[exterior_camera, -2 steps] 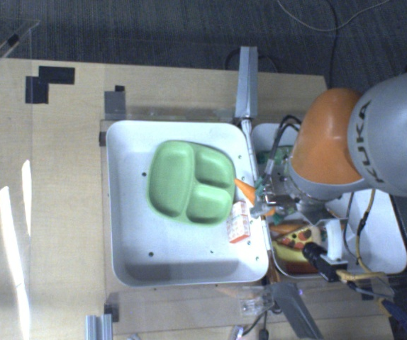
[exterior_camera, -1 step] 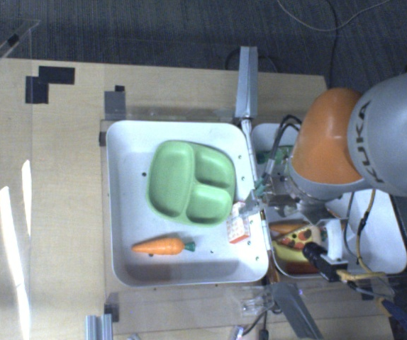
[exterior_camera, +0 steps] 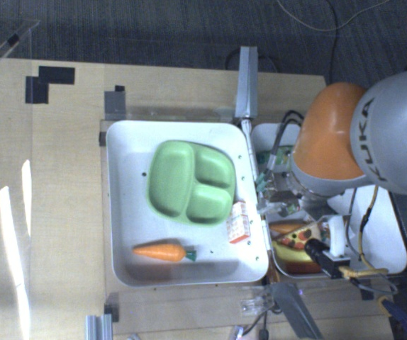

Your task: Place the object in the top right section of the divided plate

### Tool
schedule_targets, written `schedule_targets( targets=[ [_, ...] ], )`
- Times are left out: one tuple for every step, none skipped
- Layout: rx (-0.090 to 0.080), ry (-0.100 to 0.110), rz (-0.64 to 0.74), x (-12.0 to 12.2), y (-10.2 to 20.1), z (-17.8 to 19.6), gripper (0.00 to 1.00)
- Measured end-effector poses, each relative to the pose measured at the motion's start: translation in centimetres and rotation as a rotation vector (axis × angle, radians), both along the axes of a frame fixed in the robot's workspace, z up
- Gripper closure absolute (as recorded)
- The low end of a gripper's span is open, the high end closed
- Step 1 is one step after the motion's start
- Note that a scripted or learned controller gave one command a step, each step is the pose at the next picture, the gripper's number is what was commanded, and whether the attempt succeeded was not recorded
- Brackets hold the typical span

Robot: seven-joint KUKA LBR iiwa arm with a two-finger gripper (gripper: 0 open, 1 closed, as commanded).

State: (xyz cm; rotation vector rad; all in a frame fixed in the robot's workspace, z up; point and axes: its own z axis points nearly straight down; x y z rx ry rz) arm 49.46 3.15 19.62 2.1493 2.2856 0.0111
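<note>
One green divided plate (exterior_camera: 191,181), one carrot (exterior_camera: 159,252), one small carton (exterior_camera: 239,223).

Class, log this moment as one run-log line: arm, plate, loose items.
arm: over right bin | divided plate: left bin, sections bare | carrot: below plate | small packet: at plate's right

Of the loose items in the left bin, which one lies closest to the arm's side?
The small white packet with red print. It lies against the left bin's right wall, just off the green plate's lower right corner. The carrot lies farther left, near the front wall.
</note>
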Motion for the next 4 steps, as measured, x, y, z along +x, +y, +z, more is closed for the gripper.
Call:
schedule_targets(
  targets=[
    [0.001, -0.005, 0.000, 0.2, 0.1, 1.1, 1.00],
    [-0.001, 0.003, -0.123, -0.6, -2.1, 6.0, 1.00],
    [-0.001, 0.005, 0.025, 7.1, 5.6, -1.2, 1.00],
    [-0.002, 0.003, 0.118, 3.2, -3.1, -1.1, 1.00]
  ],
)
